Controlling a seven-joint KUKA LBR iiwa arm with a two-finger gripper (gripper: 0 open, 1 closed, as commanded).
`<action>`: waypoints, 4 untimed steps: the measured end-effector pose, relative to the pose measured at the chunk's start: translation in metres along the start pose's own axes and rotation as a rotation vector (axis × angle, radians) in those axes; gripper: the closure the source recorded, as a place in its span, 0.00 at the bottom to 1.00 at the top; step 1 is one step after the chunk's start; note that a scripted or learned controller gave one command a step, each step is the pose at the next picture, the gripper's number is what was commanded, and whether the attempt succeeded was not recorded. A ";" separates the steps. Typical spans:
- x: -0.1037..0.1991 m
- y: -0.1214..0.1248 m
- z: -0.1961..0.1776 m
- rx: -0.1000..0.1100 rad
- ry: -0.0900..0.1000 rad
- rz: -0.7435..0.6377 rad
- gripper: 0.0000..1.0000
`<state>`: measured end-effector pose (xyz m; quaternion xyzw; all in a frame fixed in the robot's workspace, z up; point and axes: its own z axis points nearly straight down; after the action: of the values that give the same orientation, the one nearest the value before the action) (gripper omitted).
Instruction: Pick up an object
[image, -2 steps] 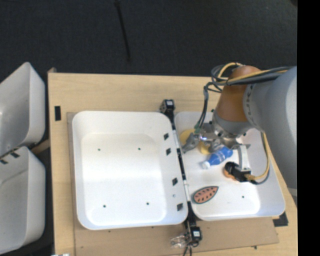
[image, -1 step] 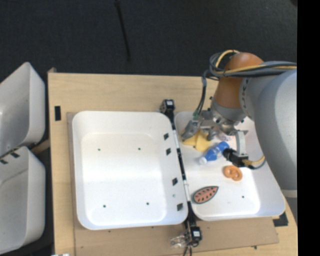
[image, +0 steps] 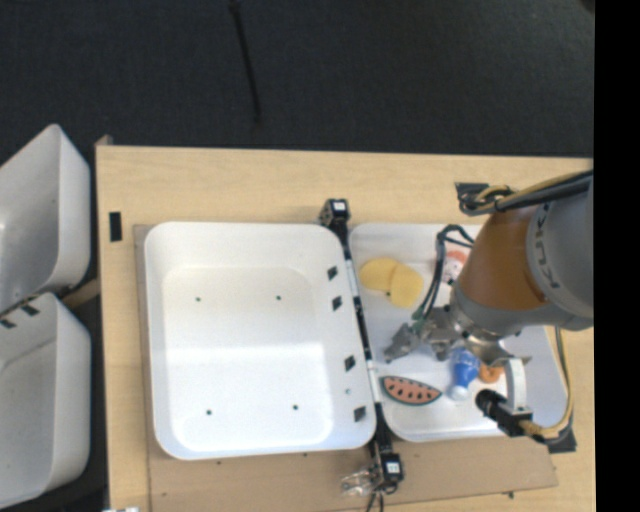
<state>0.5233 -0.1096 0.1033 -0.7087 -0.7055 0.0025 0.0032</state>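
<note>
Watermelon slice (image: 412, 390), red with a dark rind, is the nearest thing to me: it lies flat in the right bin (image: 420, 427), close to the bin's near wall and to the divide between the two bins. Just to its right a small blue piece (image: 463, 372) stands or lies beneath the wrist, and a small orange piece (image: 490, 374) sits right beside that. I cannot make out from this feed what either of them is.

Above these, the claw (image: 415, 338) hangs low over the middle of the right bin, on its left side, apart from the watermelon slice. I cannot tell how far it is open, and I see nothing held in it.

Farther back, a pale yellow piece (image: 392, 280) that looks like two overlapping discs lies near the divide. A red and white piece (image: 455, 263) shows at the far side, partly hidden behind the arm (image: 510, 270), which comes in from the right and covers much of that bin.

The left bin (image: 250, 340) sits alongside on the wooden bench (image: 250, 185).
</note>
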 end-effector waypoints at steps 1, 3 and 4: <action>-0.044 -0.036 0.004 -0.003 0.003 -0.002 0.00; -0.059 0.114 0.000 -0.013 -0.003 -0.009 0.00; -0.081 -0.039 0.003 0.000 -0.001 0.002 0.00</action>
<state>0.4842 -0.1901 0.1004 -0.7095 -0.7047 0.0029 0.0030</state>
